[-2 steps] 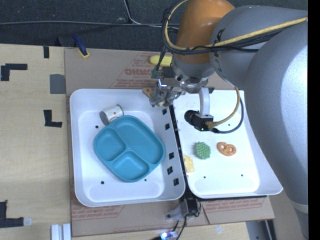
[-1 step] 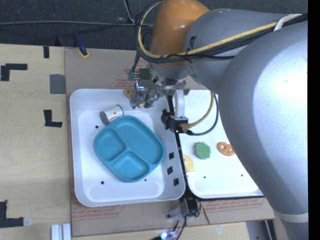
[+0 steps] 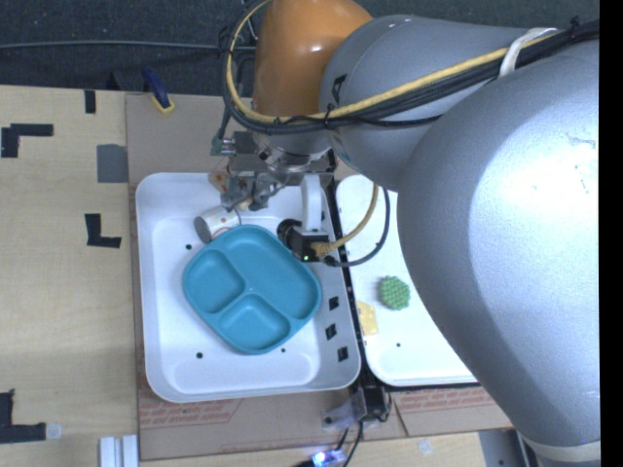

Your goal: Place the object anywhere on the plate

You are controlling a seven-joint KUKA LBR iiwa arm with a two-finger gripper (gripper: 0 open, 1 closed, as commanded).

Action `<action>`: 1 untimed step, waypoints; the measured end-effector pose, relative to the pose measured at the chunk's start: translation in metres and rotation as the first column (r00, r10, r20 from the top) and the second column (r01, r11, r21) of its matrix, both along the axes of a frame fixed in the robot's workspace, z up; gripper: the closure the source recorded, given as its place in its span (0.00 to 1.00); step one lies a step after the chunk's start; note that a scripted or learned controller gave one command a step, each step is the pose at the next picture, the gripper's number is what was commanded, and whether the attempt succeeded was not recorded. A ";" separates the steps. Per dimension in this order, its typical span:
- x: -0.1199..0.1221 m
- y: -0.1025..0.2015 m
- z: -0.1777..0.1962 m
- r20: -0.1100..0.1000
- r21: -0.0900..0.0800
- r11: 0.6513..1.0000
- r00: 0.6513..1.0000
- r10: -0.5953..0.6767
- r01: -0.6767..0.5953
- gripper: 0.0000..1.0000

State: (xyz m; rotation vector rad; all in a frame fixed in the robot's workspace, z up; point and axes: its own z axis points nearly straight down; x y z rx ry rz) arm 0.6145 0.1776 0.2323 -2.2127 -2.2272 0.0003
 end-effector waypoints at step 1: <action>0.000 -0.003 -0.001 -0.001 -0.002 1.000 1.000 -0.003 0.003 0.00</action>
